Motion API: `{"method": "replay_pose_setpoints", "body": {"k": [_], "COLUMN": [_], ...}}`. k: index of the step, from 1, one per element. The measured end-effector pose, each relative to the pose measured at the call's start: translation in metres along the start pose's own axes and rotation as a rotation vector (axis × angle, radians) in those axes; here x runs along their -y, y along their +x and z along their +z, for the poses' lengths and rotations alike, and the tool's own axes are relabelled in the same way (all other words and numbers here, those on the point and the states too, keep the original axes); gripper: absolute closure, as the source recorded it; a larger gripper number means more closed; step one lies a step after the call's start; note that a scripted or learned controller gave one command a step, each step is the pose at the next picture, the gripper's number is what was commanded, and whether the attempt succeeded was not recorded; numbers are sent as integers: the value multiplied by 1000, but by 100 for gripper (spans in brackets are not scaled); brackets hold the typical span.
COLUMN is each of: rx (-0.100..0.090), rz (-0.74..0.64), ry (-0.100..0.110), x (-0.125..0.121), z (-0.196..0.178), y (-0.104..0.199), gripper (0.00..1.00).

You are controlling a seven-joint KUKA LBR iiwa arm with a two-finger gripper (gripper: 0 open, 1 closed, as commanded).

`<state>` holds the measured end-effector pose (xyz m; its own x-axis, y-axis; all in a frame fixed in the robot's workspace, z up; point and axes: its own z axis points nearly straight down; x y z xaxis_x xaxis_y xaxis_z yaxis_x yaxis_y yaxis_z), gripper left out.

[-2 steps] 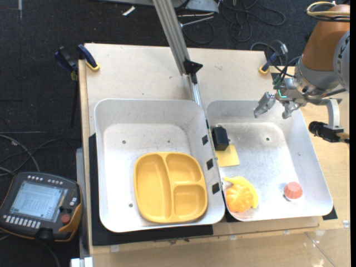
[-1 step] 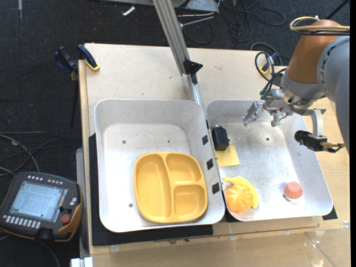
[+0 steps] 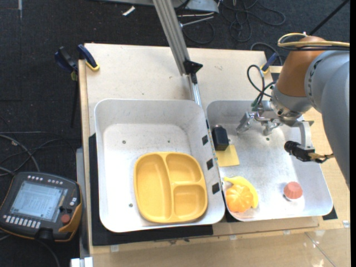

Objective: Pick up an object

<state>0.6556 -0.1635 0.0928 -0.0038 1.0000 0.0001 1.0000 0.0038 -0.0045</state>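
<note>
Objects for picking, an orange-yellow toy [image 3: 241, 196] and a small red piece [image 3: 293, 191], lie near the right bin's [image 3: 311, 174] front edge, while the gripper [image 3: 257, 121], fingers spread and pinching nothing, hangs near its back edge.

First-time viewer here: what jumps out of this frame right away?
The yellow divided tray in the left bin dominates. In the right bin, a yellow-orange toy sits at the near edge with a small reddish object beside it. The claw hangs over that bin's far end.
</note>
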Motion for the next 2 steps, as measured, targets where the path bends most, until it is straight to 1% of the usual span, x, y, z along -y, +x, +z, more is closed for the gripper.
{"method": "replay_pose_setpoints", "body": {"k": [1,2], "rx": [2,2], "rz": [-1,1], "ry": [-7,-13], "x": [-2,-7], "z": [-15,-78], "y": [0,-4], "gripper": [100,100]}}
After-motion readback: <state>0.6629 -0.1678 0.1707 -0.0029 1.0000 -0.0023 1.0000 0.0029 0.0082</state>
